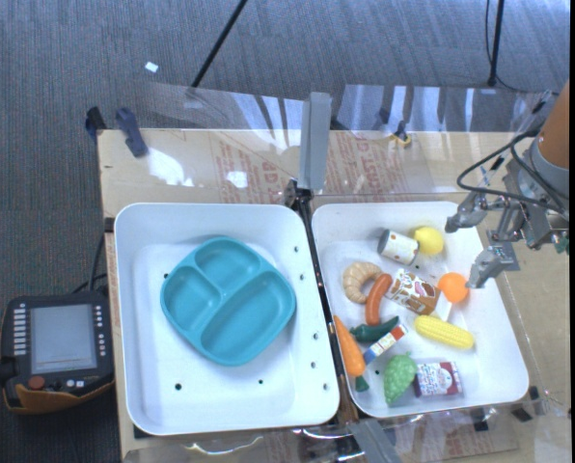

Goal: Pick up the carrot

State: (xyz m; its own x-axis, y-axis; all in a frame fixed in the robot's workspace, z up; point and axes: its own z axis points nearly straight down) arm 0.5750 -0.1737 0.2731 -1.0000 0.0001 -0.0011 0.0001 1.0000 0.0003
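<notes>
Camera view: the carrot [349,348] lies in the right bin [515,350], hard against its left wall at about 8 o'clock, long axis from 11 to 5, green top lowest. Toys crowd its right side. The gripper [486,242] hovers above the bin's 2 o'clock rim, fingers [491,260] spread, holding nothing.

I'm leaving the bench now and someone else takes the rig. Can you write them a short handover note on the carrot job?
End effector: open, holding nothing, above the right bin's far right edge.
Carrot: lying at the right bin's near left side, next to the green pepper, far from the end effector.
Left bin: holds the blue divided plate.
Done: nothing; carrot untouched.
Left: move across to the carrot, descend, grasp, lift.
</notes>
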